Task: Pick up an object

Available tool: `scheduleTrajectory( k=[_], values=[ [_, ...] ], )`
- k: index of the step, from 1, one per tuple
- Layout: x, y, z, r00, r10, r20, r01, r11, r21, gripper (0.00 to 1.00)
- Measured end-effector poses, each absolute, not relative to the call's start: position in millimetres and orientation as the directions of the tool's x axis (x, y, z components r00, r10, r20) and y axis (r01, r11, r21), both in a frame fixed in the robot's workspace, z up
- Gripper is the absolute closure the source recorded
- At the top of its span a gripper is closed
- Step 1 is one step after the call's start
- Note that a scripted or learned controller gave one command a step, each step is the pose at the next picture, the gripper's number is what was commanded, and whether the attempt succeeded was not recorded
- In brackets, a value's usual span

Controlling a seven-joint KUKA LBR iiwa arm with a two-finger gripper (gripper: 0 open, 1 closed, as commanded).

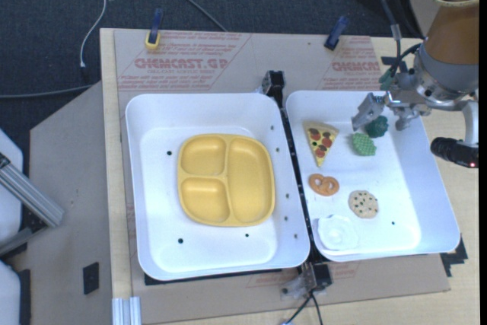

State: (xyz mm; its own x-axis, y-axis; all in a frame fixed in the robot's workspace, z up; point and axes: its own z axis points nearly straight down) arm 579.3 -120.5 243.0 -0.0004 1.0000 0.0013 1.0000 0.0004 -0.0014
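Broccoli [364, 144] sits in right bin [426, 236], just beside the tool [374, 118]. Tool state: cannot tell. Risk: a slightly offset descent nudges it toward pizza slice [320, 141].

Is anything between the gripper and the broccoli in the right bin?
Nothing visible. The gripper hangs at the back of the right bin, right beside the broccoli. The pizza slice lies off to the side, clear of that path.
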Motion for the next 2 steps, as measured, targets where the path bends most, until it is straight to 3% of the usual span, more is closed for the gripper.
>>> scheduleTrajectory(
  k=[2],
  values=[
    [578.0,-136,150,0.001,1.000,0.002,1.000,-0.001,-0.006,0.00]
  ],
)
